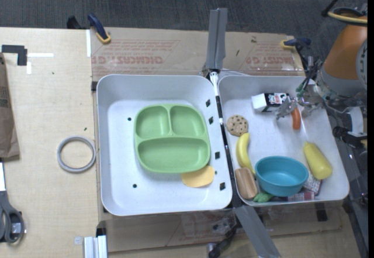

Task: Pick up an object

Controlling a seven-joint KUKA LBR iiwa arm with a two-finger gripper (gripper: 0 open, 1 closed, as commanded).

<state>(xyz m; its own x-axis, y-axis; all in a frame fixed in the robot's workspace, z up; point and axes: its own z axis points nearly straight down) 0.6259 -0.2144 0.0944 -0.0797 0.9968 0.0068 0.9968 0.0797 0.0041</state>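
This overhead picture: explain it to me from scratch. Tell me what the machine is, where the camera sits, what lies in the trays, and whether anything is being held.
One camera sits above a bench and looks down at a slant. The machine is a robot arm, grey with an orange band, reaching in from the right. Its gripper is low over the far side of the right bin, close to a small orange-red piece; I cannot tell whether it holds anything.

The left bin holds a green divided plate and a flat yellow piece at its near edge. The right bin holds a cookie, a banana, a blue bowl, a yellow oblong item, a tan bread-like piece and a small white box. A roll of tape lies on the bench to the left.
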